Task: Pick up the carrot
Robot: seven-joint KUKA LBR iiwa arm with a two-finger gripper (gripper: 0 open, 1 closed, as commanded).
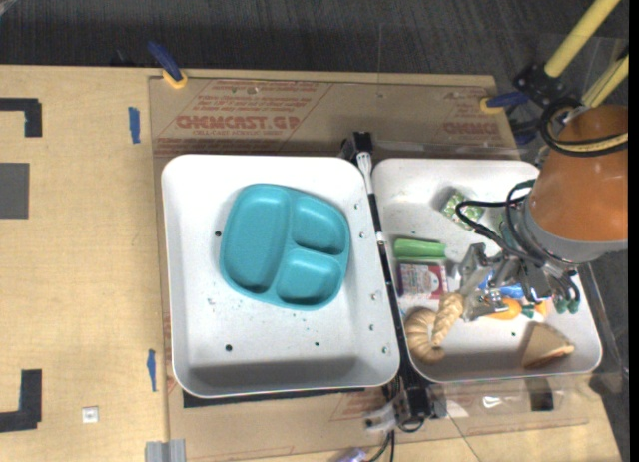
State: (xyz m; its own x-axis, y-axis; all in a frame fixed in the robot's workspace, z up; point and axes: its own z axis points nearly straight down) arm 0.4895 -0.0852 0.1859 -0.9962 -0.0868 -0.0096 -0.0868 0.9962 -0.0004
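Just under the tool (496, 290) lies the carrot (511, 308).

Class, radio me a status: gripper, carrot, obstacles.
Gripper low in right bin, over orange carrot; grasp unconfirmed. Croissant and green item close by.

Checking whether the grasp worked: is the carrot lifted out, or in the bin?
In the bin. The carrot lies low in the right bin, its orange partly hidden under the gripper; whether it's gripped, cannot tell.
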